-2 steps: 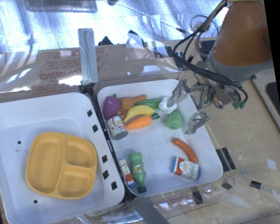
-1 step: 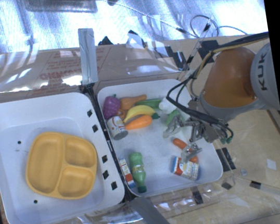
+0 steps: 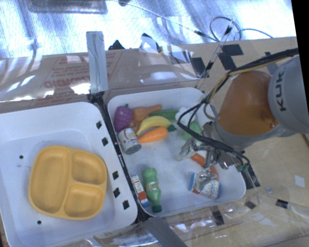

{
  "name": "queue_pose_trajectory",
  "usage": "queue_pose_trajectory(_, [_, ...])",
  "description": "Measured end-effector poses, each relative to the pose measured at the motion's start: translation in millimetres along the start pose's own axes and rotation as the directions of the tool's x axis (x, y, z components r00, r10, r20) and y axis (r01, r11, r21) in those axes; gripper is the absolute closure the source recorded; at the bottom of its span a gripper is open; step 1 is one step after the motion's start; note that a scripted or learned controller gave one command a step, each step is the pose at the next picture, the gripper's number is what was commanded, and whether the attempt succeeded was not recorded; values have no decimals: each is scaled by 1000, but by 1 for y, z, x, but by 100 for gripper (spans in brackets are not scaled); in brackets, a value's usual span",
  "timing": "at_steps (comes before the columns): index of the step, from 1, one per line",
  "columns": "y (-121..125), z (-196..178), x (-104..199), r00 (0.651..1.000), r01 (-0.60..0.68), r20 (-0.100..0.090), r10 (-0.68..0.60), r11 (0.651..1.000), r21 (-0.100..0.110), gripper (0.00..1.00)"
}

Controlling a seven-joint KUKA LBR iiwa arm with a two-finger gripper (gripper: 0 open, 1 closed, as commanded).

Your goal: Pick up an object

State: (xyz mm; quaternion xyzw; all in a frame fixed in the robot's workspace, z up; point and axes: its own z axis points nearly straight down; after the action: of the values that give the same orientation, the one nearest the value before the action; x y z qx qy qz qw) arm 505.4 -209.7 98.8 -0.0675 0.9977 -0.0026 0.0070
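My gripper [image 3: 197, 155] hangs low over the right side of the right bin [image 3: 156, 96], below the arm's orange band [image 3: 246, 114]. A small orange-red piece [image 3: 199, 160] lies right at the gripper's tip, and I cannot tell whether it is held. Just below that is a silvery carton [image 3: 206, 185]. Farther left in this bin are purple grapes [image 3: 122, 118], a banana [image 3: 152, 124], a carrot [image 3: 153, 136], a small can [image 3: 129, 141], a green bottle [image 3: 152, 189] and a small box [image 3: 139, 191]. A green item [image 3: 193, 129] is partly hidden by the arm's cables.
The left bin [image 3: 0, 138] holds a yellow divided plate [image 3: 66, 181]. A strip of grey tape [image 3: 96, 59] runs up from the wall between the bins. Black cables [image 3: 223, 80] loop from the arm across the right bin's top right corner.
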Motion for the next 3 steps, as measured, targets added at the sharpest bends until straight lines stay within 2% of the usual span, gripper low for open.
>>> queue_pose_trajectory(1, [-4, 0, -15, 994, -112, -5, 112, 994, 0, 0])
queue_pose_trajectory(2, [-4, 0, -6, 961, -275, 1, 275, 961, 2, 0])
queue_pose_trajectory(3, [-2, -12, -8, 964, -267, 2, 267, 964, 2, 100])
